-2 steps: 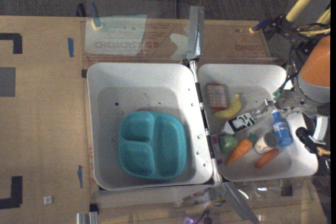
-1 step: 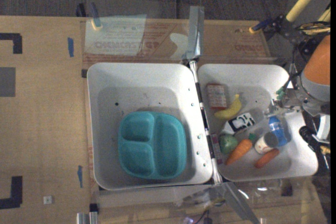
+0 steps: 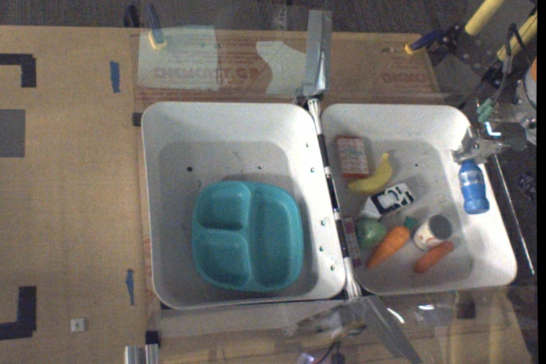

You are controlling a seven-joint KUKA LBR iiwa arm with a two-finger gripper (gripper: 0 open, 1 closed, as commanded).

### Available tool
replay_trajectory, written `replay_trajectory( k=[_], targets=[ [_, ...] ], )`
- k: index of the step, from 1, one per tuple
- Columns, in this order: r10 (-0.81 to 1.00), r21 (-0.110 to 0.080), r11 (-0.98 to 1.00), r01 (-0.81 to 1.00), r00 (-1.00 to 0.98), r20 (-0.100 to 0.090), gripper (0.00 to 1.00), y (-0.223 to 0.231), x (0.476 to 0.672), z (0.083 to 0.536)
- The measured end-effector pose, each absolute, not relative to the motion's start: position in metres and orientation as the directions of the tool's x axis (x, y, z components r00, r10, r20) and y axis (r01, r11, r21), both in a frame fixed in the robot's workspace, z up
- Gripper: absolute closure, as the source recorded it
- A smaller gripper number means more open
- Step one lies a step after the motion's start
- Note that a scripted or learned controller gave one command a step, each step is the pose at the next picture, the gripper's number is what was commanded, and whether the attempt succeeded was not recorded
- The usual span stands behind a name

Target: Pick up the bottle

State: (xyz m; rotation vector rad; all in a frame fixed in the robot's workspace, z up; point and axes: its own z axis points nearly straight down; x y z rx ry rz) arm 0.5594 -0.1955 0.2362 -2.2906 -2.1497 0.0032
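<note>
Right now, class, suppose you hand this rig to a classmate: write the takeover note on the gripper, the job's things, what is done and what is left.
Gripper: at the right bin's right wall, directly above the blue bottle; whether it is open or shut cannot be told.
Bottle: lying against the right wall of the right bin, apart from the banana, carrots and the other small items.
Left bin: holds a teal divided plate.
Done: the arm is positioned over the bottle.
Left: grasp the bottle and lift it out; nothing shows it gripped yet.
</note>
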Motion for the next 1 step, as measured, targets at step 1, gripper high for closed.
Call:
replay_trajectory(
  k=[1],
  targets=[
    [0.999,0.0,0.041,0.999,-0.041,-0.002,1.0,-0.2205,0.5566,0.2923]
  ],
)
